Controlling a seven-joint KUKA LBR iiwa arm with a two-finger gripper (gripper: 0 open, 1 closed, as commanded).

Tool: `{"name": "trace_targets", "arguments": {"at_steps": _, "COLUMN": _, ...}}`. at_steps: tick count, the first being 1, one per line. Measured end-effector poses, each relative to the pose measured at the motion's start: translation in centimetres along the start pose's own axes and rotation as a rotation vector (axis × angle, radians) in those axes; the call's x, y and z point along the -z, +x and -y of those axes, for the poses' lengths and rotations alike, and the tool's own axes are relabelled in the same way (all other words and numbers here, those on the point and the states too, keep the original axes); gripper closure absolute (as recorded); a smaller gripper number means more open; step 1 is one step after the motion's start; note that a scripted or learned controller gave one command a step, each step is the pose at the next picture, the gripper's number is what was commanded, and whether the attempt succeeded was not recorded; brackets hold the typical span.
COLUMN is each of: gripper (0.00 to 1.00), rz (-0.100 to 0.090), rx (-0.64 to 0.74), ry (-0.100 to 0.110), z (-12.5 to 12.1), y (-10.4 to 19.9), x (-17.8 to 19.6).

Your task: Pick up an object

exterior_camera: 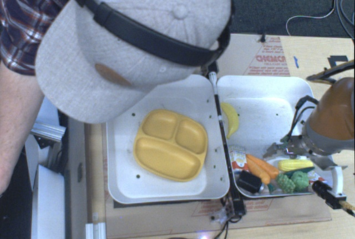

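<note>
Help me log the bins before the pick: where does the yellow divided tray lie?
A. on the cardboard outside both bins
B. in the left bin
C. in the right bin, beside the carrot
B: the yellow divided tray lies flat inside the left bin, apart from the carrot in the right bin.

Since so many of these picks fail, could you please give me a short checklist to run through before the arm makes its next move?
1. Workspace free of people: not ok. A person's capped head leans over the left bin.
2. Targets in reach: ok. Carrot, corn, broccoli and a black item crowd the right bin's near edge; a banana lies by the divider.
3. Arm position: ok. The arm hangs over the right bin, by the corn.
4. Gripper state: cannot tell.
5. Object held: cannot tell.
6. Yellow tray out of the way: ok, in the left bin.
</note>
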State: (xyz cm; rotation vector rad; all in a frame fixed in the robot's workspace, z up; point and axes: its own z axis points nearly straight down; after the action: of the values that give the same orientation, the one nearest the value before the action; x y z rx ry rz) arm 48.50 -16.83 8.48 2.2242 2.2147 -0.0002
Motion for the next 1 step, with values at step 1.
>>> {"name": "trace_targets", "arguments": {"at_steps": 1, "gripper": 0.00, "rz": 0.002, "rx": 0.011, "ry": -0.010, "z": -8.42, "y": -0.40, "x": 5.64}}
